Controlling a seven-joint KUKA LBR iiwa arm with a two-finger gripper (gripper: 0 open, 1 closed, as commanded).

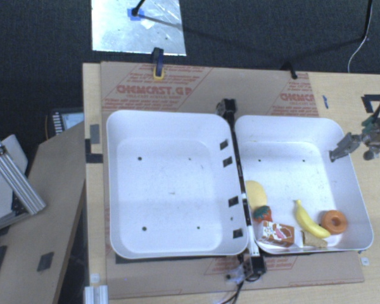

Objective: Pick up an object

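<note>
Camera view shows the gripper (347,145) at the right bin's (285,135) right rim, its fingers spread apart and grasping nothing. The banana (308,219) lies near the bin's front edge, toward the viewer and a little left of the fingers, its long axis running diagonally beside the orange doughnut (334,221).

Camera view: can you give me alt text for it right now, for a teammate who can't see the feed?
The robot's grey metal claw hovers at the right edge of the right shallow white bin, away from the objects. A yellow banana, an orange ring-shaped doughnut toy, a pale yellow lemon-like fruit and a small red-and-white packet cluster in that bin's near corner.
</note>
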